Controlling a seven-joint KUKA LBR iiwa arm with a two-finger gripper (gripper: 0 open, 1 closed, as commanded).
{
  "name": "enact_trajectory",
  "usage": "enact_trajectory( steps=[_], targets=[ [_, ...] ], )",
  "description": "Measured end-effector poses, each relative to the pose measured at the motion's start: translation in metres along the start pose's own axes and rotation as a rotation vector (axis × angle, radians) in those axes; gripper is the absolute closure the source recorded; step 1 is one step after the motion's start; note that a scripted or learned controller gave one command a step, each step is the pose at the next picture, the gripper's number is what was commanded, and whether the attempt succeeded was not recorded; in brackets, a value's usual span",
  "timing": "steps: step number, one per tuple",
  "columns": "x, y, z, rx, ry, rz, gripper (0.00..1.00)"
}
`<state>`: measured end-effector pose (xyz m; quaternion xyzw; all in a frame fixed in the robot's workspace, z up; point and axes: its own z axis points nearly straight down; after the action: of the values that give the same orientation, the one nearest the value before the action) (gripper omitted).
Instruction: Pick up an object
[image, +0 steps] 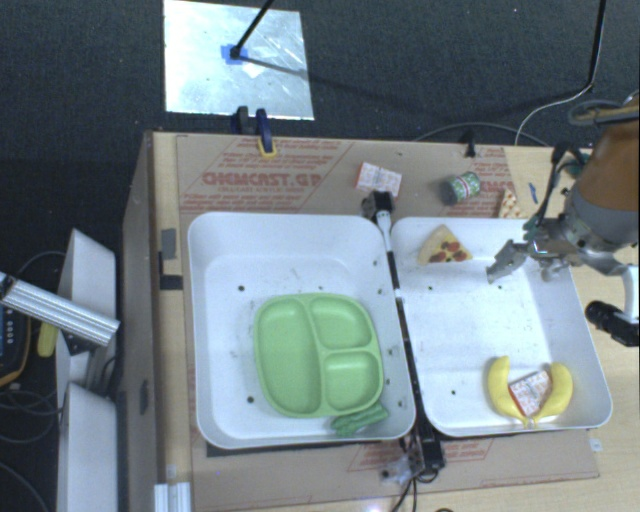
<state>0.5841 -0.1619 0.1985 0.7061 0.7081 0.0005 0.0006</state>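
Bench (300, 165): cardboard-topped, dark carpet around, foil sheet (238, 58) on floor at back. Two shallow white bins side by side.

Item 1, left bin (225, 250): holds green divided tray (318, 352), 3 compartments, nothing in them. Small green scrap (358, 418) at tray's near edge; ID uncertain.

Item 2, right bin (470, 350): toy pizza slice (444, 247) at far-left corner, flat. Yellow banana (530, 388) at near-right corner, curved ends up, w/ small red-white packet (530, 390) lying in its curve, touching.

Item 3, outside bins: small can (462, 186) on its side on bench behind right bin; paper tag (378, 179) near divider.

Item 4, arm (605, 195): enters from right, wrist over far-right part of right bin. Gripper (505, 262) points left toward bin's far side, between pizza slice and bin's right wall, near slice but apart from it. Finger spread: can't tell, too small/blurred. Nothing visibly held.

Status, est.: approach stage, no grasp made yet. Height above bin floor can't be read from this angle.

Next move, est.: nearest candidate = pizza slice. Needs shift left over slice, then descent to bin floor. Slice is thin and flat, so fingers must straddle its edges and close low; bin corner wall close by limits clearance. Banana = bulkier alt., well apart, near corner; packet resting on it could slip or get pinched instead.
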Motion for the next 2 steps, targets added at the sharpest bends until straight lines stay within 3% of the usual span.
enact_trajectory(
  steps=[1, 2],
  targets=[
    [-0.045, -0.066, 0.014, 0.001, -0.001, 0.002, 0.00],
    [-0.017, -0.090, 0.029, 0.001, 0.000, 0.001, 0.00]
  ],
)
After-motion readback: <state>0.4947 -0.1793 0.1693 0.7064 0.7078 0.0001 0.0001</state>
